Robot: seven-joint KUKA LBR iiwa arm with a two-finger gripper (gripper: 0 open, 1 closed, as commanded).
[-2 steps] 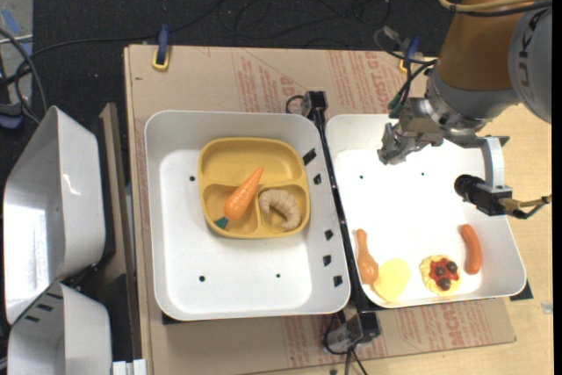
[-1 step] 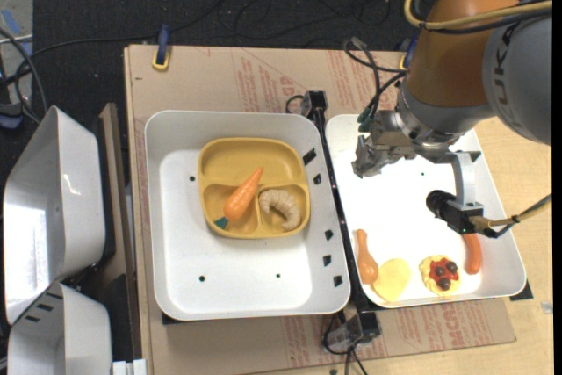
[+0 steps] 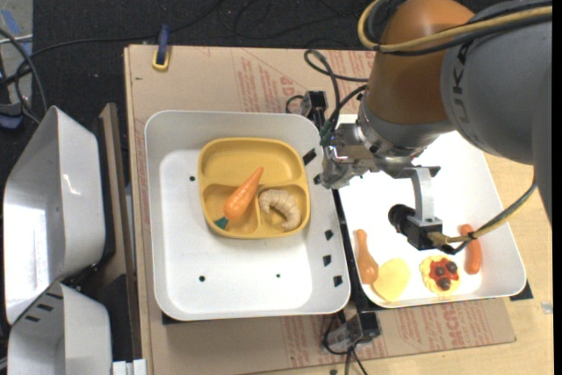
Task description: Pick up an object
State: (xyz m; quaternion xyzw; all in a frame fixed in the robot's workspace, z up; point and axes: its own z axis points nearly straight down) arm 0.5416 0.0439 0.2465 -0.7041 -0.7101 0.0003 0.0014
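White plastic forms the left bin, which sits on the brown table and holds a yellow divided plate in its upper middle. An orange toy carrot lies on the plate at a slant across the divider, and a pale curled shrimp-like piece lies in the compartment just to its right. The end effector hangs over the seam where the two bins meet, near the plate's right edge. Whether it is open or closed cannot be told, and nothing is seen held in it. The grey arm with its orange band covers the upper part of the right bin. Along that bin's lower edge lie an orange spoon-shaped piece, a yellow disc touching it, a yellow piece with red and dark spots, and a red-orange sausage-shaped piece.
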